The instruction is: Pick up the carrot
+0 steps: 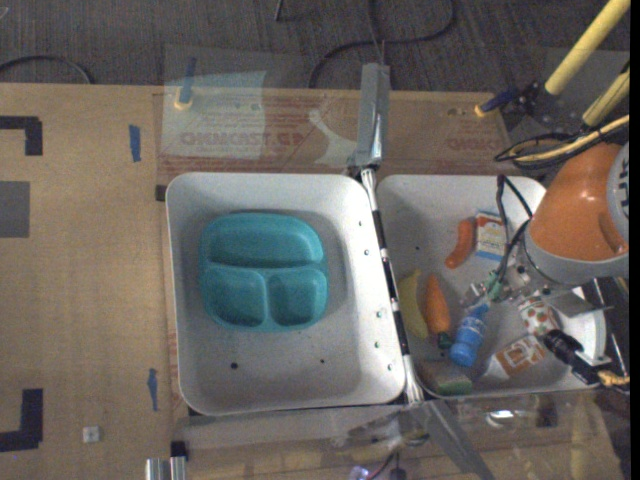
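The carrot is a short orange piece lying lengthwise in the right bin, close to its left wall and next to a yellow banana. My gripper hangs low over the middle of the right bin, to the right of the carrot and apart from it. It sits just above a blue bottle. The wrist with its orange band covers the bin's right side.
A red-orange sausage-like piece and a small carton lie at the back of the right bin. A green sponge and printed packets lie at its front. The left bin holds a teal divided tray.
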